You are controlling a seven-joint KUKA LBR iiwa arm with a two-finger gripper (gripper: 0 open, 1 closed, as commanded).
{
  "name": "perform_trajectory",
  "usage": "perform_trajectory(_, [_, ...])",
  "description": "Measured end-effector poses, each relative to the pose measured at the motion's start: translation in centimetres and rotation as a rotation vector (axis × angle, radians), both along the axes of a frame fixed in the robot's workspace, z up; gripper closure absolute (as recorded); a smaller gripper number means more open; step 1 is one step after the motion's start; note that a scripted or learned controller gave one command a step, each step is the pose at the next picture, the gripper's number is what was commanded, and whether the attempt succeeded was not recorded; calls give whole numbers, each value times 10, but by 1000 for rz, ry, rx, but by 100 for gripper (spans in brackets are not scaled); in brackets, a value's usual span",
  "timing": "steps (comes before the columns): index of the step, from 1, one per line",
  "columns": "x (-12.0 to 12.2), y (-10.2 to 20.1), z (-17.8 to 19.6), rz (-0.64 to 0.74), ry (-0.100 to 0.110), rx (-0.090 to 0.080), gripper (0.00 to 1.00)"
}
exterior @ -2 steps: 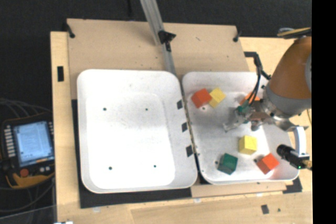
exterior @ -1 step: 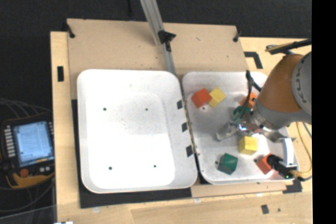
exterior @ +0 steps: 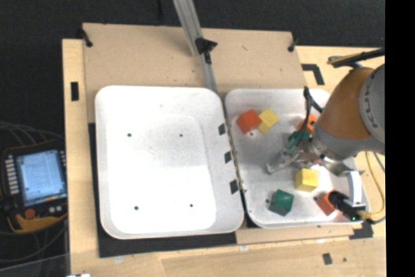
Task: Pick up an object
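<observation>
My gripper (exterior: pixel 283 157) hangs over the middle of the right bin (exterior: pixel 254 212), with the grey arm and its orange band coming in from the right. The fingers are open with nothing between them. A yellow cube (exterior: pixel 307 179) lies just below and right of the gripper. A green block (exterior: pixel 281 202) sits near the bin's front. At the back left, an orange-red cube (exterior: pixel 248 120) and a yellow cube (exterior: pixel 268 119) lie side by side. A red block (exterior: pixel 325 204) rests at the front right corner. A small orange piece (exterior: pixel 309 123) is partly hidden by the arm.
The left bin (exterior: pixel 110 159) stands beside the right one, joined at a shared rim (exterior: pixel 228 152). A metal pole (exterior: pixel 185 3) slants up from the back of the bins. A tablet-like pendant (exterior: pixel 35 178) lies off the bench at the left.
</observation>
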State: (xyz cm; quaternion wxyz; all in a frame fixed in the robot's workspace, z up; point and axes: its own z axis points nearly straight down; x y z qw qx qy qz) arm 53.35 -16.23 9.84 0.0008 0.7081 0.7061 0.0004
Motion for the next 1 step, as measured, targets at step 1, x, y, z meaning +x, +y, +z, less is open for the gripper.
perform_trajectory(1, [1,-1,11,-7,-4,1,100])
